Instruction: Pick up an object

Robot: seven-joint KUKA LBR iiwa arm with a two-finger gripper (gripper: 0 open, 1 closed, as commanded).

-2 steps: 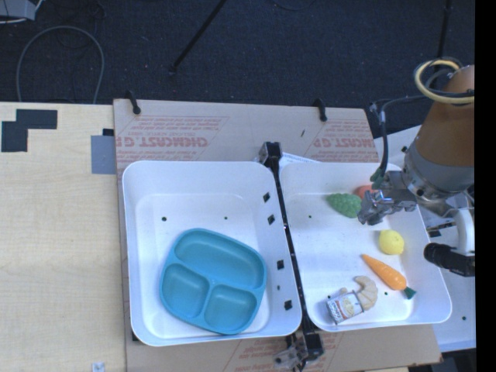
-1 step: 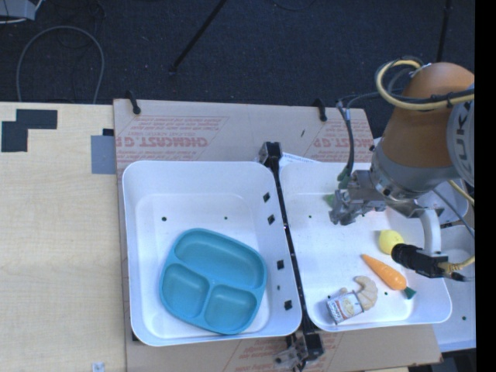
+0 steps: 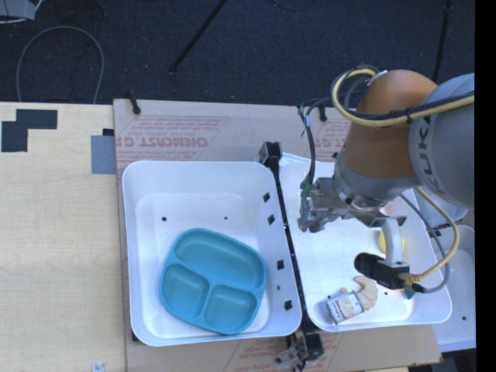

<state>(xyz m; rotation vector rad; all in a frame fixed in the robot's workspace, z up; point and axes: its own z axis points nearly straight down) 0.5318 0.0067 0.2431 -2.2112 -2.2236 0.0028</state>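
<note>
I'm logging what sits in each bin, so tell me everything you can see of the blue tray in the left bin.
The blue tray is a light blue, rounded-corner divided plate that looks like smooth plastic. It has three compartments: one long section along its upper side and two smaller ones below. It lies flat, right side up, turned at a slant, on the floor of the left bin, toward the bin's lower right. Its compartments hold nothing, and the bin is all that touches it.

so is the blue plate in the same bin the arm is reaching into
No, the blue plate lies in the left bin, while the gripper hangs over the right bin.
</note>
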